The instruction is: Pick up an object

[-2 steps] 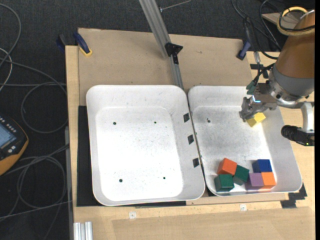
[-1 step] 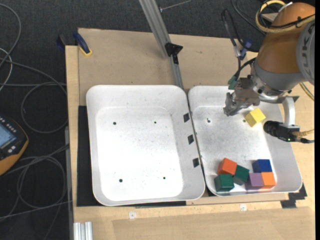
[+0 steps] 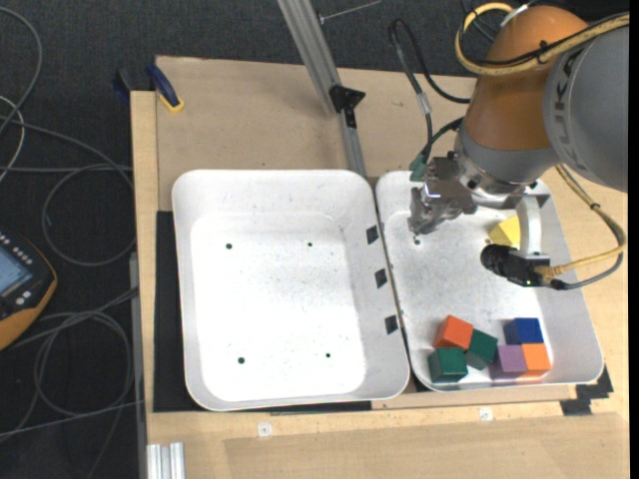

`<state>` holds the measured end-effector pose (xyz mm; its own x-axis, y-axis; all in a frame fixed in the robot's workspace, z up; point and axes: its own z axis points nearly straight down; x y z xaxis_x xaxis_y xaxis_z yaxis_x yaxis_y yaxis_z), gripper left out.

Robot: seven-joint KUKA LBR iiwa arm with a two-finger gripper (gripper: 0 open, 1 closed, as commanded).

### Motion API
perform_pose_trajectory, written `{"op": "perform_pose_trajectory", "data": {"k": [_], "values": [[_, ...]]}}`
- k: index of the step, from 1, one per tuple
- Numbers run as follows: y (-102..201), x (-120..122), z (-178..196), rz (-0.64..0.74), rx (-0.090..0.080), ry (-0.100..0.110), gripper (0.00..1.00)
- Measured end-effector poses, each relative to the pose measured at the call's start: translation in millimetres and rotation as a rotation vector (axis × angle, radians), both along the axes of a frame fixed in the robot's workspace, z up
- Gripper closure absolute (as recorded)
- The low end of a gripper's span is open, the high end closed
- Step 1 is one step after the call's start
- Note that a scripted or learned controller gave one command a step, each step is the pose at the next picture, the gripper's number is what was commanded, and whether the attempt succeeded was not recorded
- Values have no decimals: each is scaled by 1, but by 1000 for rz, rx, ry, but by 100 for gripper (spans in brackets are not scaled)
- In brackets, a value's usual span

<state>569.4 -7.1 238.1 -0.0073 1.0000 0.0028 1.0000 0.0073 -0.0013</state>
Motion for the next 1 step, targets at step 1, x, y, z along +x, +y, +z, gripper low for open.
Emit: {"op": "perform_pose_trajectory", "data": {"k": [1], "values": [[54, 11, -10, -1, -1, -2, 100]]}}
